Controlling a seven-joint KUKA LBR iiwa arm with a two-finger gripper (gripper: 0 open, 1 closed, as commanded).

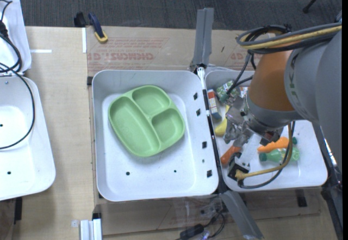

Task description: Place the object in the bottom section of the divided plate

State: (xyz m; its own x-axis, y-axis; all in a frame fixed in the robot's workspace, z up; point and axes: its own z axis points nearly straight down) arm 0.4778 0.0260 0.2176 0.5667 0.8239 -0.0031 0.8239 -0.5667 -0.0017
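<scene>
We see the gripper (235,136) low in the right bin (310,176), its state untellable. Toy food lies there, a carrot (273,146) at its three o'clock; likely light, rigid, slick, best pinched mid-length. The divided plate (145,120) sits at nine o'clock.

A green divided plate (145,120) lies flat, turned askew, in the left bin (103,141), while small toy foods (274,146) lie in the right bin.
</scene>
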